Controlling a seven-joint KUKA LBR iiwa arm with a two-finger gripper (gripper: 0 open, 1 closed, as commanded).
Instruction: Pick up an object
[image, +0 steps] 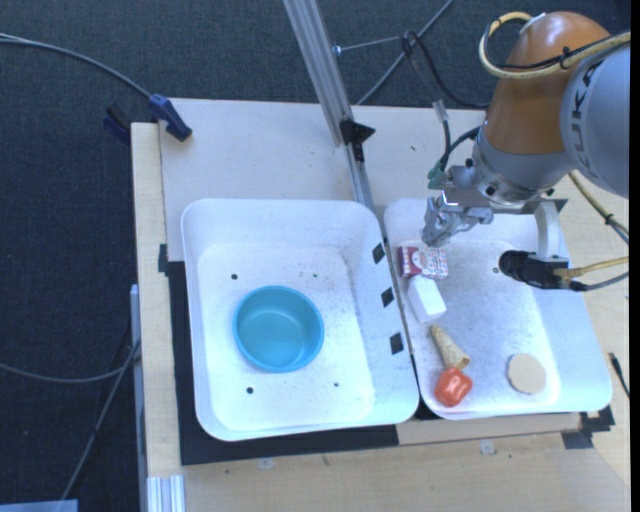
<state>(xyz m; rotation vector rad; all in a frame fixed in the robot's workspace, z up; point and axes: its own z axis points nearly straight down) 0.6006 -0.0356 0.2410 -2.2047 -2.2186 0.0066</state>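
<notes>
Gripper (437, 232) over right white bin (575, 330), near its far-left corner; finger state cannot be told. Just below it, a red-and-white packet (423, 263), then a white block (427, 298), tan cone (450, 347), red pepper (453, 387). Round tan disc (526, 374) near the front-right corner. Blue bowl (279, 328) sits in left white bin (290, 225).

The left bin (210, 400) is white with little dark specks, and the bowl (279, 328) in it is bright blue. In the right bin (590, 385) lie a red-and-white packet (423, 262), a white block (427, 298), a tan cone (449, 346), a red-orange lump (453, 387), maybe a pepper, and a pale tan disc (526, 373). The bench (250, 150) is cream.
</notes>
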